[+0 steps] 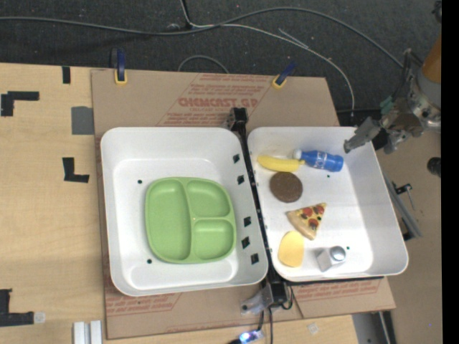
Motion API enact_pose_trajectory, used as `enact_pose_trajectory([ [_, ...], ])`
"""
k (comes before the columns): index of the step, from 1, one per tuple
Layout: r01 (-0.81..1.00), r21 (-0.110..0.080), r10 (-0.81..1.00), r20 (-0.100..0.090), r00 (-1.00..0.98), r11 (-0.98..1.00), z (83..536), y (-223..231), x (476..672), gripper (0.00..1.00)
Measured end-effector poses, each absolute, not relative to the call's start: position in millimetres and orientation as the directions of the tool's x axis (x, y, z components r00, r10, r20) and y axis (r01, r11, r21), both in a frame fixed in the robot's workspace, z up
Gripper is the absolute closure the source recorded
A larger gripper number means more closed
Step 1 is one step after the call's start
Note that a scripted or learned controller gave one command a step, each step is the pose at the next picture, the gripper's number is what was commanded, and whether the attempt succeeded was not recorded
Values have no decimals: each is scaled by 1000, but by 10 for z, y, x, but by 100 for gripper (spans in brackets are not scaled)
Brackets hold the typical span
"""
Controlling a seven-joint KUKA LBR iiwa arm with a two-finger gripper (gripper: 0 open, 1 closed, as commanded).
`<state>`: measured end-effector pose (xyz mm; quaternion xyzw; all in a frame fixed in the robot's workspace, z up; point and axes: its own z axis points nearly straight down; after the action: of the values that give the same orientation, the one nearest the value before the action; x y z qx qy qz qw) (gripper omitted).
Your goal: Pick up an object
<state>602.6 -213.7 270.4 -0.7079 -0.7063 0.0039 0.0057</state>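
Note:
The right bin (373, 185) holds several small items: a yellow banana (278, 164), a blue bottle with a white cap (319, 160), a brown round cookie (286, 187), a pizza slice (308, 219), a pale yellow piece (291, 250) and a small grey metal cup (329, 256). My gripper (371, 136) hangs at the bin's upper right corner, above its rim, to the right of the blue bottle and apart from it. Nothing is between its fingers.
The left bin (122, 192) holds a green divided plate (190, 218). Both bins rest on a cardboard sheet (215, 99) held by blue clamps. Cables run across the dark floor behind the bench.

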Motion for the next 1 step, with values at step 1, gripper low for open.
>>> enact_pose_trajectory([
  [1,1000,-4,1000,0,-1,1,2767,-2130,6045,0],
])
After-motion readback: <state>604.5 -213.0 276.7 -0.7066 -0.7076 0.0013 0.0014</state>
